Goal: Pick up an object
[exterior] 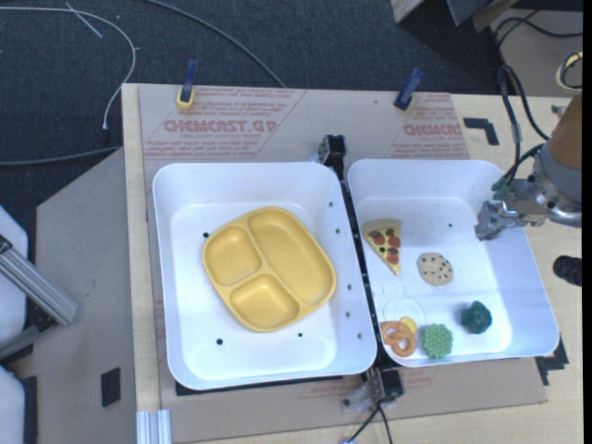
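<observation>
The bench point(139, 248) carries two white bins side by side. The left bin point(176, 192) holds a yellow three-compartment tray point(268, 268), lying near its middle and turned at an angle to the walls. The right bin point(527, 276) holds the small things: a pizza slice point(384, 243) near its left wall, a cookie point(434, 268) just beside it toward the centre, and along the near edge a pretzel point(400, 336) at the left corner, a light green piece point(437, 340) next to it, and a dark green piece point(476, 317) further right. The arm point(566, 160) reaches over the right bin's right wall; its gripper point(488, 222) hangs above bare floor, well apart from every piece. I cannot tell how the jaws stand.
</observation>
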Robot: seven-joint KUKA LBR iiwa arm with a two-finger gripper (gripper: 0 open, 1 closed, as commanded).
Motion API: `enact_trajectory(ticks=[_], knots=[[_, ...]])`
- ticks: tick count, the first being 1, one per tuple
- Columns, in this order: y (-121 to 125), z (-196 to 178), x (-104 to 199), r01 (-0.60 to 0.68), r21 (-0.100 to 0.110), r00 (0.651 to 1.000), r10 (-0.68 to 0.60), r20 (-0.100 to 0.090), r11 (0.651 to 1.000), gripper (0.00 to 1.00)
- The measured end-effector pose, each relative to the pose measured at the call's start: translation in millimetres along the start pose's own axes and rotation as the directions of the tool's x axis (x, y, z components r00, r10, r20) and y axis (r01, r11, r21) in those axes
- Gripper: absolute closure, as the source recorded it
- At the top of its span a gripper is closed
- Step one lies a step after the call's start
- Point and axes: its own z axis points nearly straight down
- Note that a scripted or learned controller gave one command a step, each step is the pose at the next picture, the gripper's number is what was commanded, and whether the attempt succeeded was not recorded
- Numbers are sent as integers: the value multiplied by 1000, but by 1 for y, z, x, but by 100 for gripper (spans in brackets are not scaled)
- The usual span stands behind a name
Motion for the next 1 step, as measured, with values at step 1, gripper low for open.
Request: enact_trajectory(ticks=[1], knots=[[7,6,54,5,8,1000,-5,-5,1000,100]])
